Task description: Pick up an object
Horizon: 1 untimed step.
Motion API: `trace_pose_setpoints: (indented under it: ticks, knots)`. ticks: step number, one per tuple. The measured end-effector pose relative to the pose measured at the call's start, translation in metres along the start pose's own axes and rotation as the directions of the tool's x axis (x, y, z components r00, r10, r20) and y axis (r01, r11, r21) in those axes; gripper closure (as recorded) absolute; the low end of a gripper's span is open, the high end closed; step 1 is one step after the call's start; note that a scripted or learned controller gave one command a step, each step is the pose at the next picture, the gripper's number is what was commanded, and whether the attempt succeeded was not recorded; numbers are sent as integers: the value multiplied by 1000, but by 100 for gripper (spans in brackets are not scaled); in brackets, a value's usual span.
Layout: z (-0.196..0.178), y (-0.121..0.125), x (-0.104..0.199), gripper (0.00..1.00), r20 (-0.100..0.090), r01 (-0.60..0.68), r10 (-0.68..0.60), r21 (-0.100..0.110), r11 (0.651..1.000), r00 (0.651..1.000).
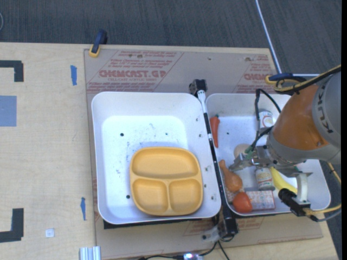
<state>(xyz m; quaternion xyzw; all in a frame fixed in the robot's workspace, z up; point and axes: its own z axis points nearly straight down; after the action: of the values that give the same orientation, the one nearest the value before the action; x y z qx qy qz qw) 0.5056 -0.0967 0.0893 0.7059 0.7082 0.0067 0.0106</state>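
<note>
Over the right bin (227,110), the gripper (250,157) hovers, its state unclear.

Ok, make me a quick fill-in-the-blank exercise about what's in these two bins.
1. The yellow tray lies in the ____ bin.
2. The tray has ____ compartments.
3. The carrot lies in the ____ bin, near the divide.
4. The band on the arm is coloured ____.

Missing words: left; three; right; orange
</note>
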Motion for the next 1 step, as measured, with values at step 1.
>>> trace_pose_setpoints:
  ticks: [1]
  knots:
    - [-3,-8,5,0,5,3,-3,-19,1000,1000]
